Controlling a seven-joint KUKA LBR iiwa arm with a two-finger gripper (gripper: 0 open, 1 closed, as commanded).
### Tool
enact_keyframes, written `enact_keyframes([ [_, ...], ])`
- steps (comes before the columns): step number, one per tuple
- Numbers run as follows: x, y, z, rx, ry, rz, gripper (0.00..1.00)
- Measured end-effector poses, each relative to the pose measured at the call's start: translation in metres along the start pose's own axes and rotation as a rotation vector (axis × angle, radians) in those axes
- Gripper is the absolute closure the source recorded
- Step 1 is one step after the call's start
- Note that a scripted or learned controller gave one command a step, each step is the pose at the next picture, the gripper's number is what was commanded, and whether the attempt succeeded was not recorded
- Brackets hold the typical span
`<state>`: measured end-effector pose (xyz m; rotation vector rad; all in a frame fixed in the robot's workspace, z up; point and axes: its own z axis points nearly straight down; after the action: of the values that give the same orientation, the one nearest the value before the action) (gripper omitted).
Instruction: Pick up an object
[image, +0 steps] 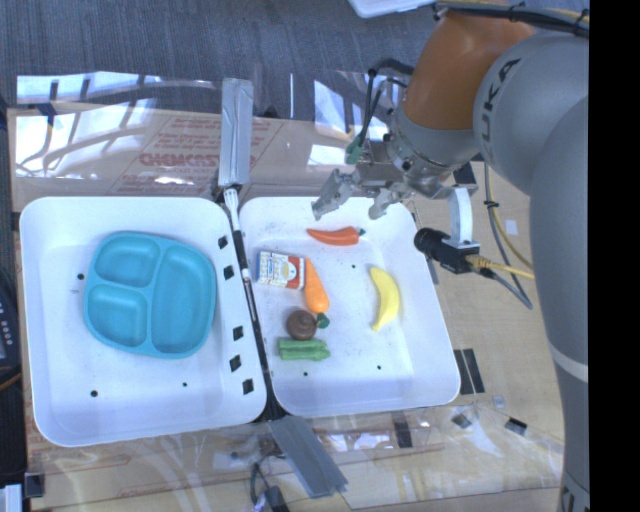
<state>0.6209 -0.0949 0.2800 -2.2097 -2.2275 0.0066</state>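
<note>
My gripper (352, 204) hangs over the far edge of the right bin (432, 345), fingers spread and nothing between them. Just below lies the chili (335, 236), red-orange, flat on the bin floor with its green stem pointing right. It looks the nearest thing to take, so I judge it the likely target.

The rest sits nearer the camera: a carton (280, 269) by the divider, touching or nearly touching a carrot (316, 288); below them a brown ball (302, 323) and a green pod (303, 350), close together; a banana (384, 297) apart on the right. The left bin (50, 300) holds a blue tray (150, 294).

What may go wrong from here, as I judge it:

- The chili is thin and low. If I stop too high, my fingers close on air; too low, and they jam on the floor.
- It lies crosswise. If my fingers line up along its length rather than across, they will push it away.
- It tapers, so a pinch near the tip may squeeze it out.
- The far wall is near, and one finger could catch the rim.
</note>
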Motion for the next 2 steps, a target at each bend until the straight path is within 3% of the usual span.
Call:
enact_keyframes([
  [1,-0.0035,-0.0485,0.1289,0.003,0.001,0.003,0.0],
  [2,-0.0037,-0.0477,0.1194,0.004,0.001,0.0,1.0],
])
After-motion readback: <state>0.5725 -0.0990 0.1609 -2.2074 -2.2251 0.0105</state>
